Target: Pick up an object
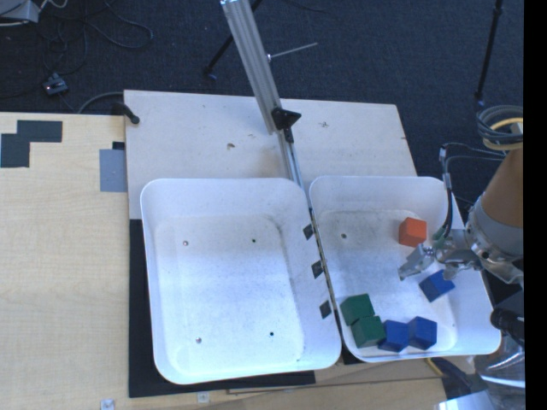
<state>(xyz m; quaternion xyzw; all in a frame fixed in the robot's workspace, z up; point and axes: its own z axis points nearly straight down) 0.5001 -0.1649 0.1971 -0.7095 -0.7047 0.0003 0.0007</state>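
White bins (224, 196) hold orange (413, 230), blue (437, 286) and green blocks (357, 307).

Six small blocks lie in the right bin (376, 196): an orange cube (413, 230), two green (touching), three blue.

Bright, even overhead illumination; white bins (226, 280) near overexposure, with soft, short shadows under the blocks. Dark floor (367, 41) underexposed, detail lost. Moderate resolution, slight softness throughout; mild blur at the arm (504, 212) on the right.
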